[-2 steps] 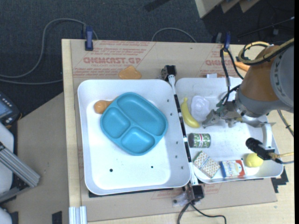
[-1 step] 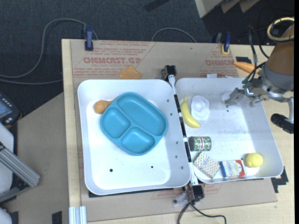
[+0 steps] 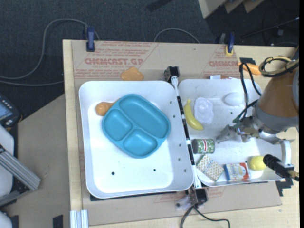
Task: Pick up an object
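The right bin (image 3: 216, 85) holds a yellow banana (image 3: 192, 118), a clear crumpled plastic piece (image 3: 204, 108), a green can (image 3: 204, 146) lying on its side, a patterned packet (image 3: 209, 167), a blue-and-white packet (image 3: 236, 171) and a yellow lemon (image 3: 257, 163). My gripper (image 3: 228, 134) is over the middle of this bin, just right of the green can and above the bin floor. I see nothing held in it. The left bin (image 3: 142, 179) holds a blue divided plate (image 3: 136, 125) and an orange ball (image 3: 101, 109) at the plate's left edge.
An orange object (image 3: 132, 73) lies on the bench behind the left bin. Blue clamps (image 3: 90, 39) (image 3: 229, 42) sit on the bench's far edge. Black cables (image 3: 247, 91) hang from the arm over the right bin's back right. A black latch (image 3: 172, 72) sits between the bins.
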### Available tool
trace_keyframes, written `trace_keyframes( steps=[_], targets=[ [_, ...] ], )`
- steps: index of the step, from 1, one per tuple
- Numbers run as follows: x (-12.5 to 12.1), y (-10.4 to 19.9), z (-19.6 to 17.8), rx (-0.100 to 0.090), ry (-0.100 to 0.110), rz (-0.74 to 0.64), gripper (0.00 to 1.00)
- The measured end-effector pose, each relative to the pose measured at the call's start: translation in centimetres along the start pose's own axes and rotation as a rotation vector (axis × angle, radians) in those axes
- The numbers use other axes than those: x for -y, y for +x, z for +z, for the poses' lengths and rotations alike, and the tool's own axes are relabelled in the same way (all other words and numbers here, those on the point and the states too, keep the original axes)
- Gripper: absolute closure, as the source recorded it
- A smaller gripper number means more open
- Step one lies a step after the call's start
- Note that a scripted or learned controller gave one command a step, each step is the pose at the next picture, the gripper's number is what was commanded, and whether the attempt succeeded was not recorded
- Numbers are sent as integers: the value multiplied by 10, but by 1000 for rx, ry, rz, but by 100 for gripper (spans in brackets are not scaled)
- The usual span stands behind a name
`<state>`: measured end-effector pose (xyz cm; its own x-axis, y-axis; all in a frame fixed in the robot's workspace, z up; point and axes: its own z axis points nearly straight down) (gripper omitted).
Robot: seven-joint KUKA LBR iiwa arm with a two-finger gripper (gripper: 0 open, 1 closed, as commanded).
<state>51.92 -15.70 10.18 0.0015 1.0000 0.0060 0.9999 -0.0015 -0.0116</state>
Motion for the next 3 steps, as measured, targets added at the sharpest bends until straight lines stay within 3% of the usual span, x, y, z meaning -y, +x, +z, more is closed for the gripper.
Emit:
trace_keyframes(
  steps=[1,2,3],
  targets=[
    [-91,52,17,5,-17,-10,0],
    [-127,58,16,7,-17,-5,0],
    [-147,51,15,8,-16,-4,0]
  ],
)
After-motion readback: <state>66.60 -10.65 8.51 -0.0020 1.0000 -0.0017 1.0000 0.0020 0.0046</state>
